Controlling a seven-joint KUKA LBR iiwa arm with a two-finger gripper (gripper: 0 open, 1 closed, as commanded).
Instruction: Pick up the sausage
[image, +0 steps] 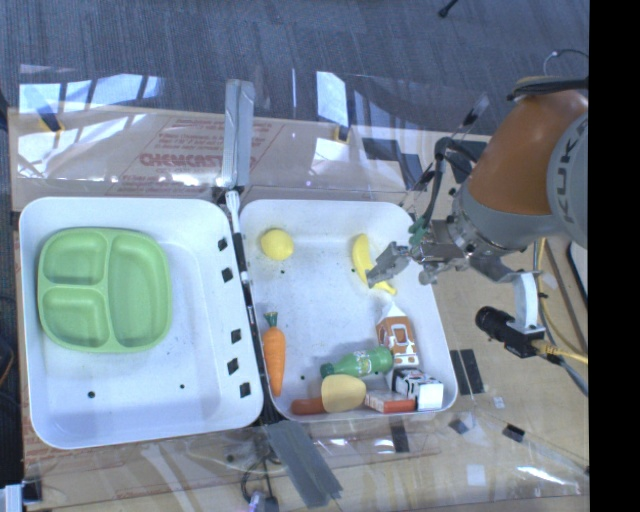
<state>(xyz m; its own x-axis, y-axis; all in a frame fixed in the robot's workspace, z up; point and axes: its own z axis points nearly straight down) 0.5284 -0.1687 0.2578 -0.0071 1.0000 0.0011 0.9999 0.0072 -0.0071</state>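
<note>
Fingers of gripper (388, 266) seem parted, nothing held, hovering by banana (361, 254) at right bin (300, 215) far side. Sausage (308, 406) lies at near rim, touching yellow block (343, 393), just below carrot (274, 352). Approach step; next move: travel across bin, descend over sausage

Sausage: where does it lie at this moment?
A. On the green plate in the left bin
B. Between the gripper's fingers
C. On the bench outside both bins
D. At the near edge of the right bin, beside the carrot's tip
D. The sausage lies on the floor of the right bin at its near edge, just past the tip of the carrot, while the gripper is up by the banana.
</note>
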